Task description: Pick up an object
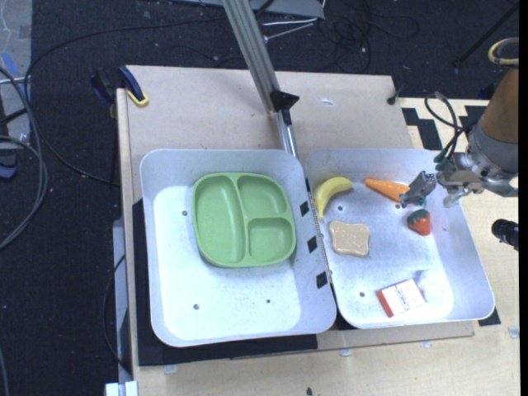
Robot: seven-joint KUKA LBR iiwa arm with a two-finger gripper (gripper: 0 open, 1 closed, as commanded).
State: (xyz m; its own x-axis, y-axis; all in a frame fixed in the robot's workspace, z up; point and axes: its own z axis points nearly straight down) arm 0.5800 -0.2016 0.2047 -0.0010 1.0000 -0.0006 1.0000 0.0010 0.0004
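Plywood bench point(206, 110) bears two white bins point(165, 304), dark cabled floor point(58, 221) around

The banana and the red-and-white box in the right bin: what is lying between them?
In the camera view, the slice of bread lies between the banana and the red-and-white box, on the right bin floor, touching neither.

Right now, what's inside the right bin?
Right bin holds a banana, carrot, strawberry, toast slice and red-white box. The pincer covers the carrot's right tip.
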